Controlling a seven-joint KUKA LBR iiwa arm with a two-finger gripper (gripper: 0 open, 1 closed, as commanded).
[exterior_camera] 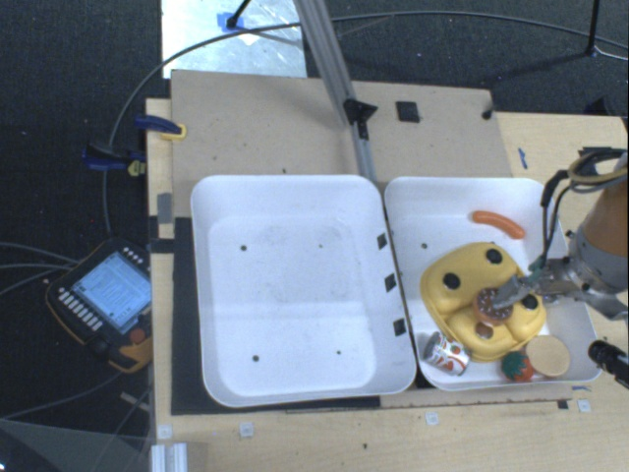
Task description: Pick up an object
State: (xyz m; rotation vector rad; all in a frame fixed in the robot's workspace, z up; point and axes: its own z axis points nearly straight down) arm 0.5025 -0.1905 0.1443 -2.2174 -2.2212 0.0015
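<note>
The right bin (413, 214) holds a large yellow toy (457, 278) with black dots. On top of the toy lies a small brown ring-shaped piece (486, 309). My gripper (503, 298) reaches in from the right and sits low over the yellow toy, right at the brown piece. An orange sausage-shaped object (497, 224) lies toward the bin's far side. At the near edge of the bin are a small printed can (444, 353), a green and red ball (515, 366) and a tan disc (549, 354).
The left bin (285, 283) adjoins the right one along a shared wall with black clips. A metal pole (334, 67) slants over the bench behind the bins. A handheld pendant (103, 298) lies off the bench to the left.
</note>
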